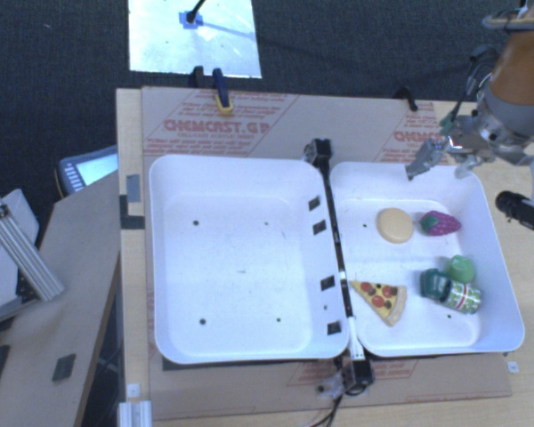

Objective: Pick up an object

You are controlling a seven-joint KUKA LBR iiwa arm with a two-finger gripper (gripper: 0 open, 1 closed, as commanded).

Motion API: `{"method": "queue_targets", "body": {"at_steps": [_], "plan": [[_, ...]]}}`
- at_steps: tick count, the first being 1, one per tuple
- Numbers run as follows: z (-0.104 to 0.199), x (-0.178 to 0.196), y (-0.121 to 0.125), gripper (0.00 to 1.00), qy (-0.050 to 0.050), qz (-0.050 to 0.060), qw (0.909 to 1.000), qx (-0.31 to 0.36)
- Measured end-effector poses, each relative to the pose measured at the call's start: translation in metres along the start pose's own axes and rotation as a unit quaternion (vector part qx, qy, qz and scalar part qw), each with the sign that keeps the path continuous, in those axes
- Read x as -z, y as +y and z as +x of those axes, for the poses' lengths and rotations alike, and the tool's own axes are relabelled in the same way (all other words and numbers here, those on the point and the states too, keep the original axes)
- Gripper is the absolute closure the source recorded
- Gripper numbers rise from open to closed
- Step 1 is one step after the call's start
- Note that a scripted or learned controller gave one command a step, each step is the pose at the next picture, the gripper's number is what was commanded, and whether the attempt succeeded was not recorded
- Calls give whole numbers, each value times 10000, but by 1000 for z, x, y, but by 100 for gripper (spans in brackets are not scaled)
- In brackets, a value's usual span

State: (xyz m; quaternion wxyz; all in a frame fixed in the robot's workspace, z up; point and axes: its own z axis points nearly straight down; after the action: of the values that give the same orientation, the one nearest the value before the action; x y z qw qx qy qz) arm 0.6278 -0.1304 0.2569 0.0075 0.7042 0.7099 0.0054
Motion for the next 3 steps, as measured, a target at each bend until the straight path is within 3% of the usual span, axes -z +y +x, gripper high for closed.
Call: {"method": "queue_targets", "body": {"at_steps": [1, 2, 3], "plan": [[12, -86, -101, 0, 33, 157, 9999, -45], [71, -70, -144, 0, 29, 104, 9999, -4], [47, -145, -145, 0, 14, 120, 9999, -48]]}}
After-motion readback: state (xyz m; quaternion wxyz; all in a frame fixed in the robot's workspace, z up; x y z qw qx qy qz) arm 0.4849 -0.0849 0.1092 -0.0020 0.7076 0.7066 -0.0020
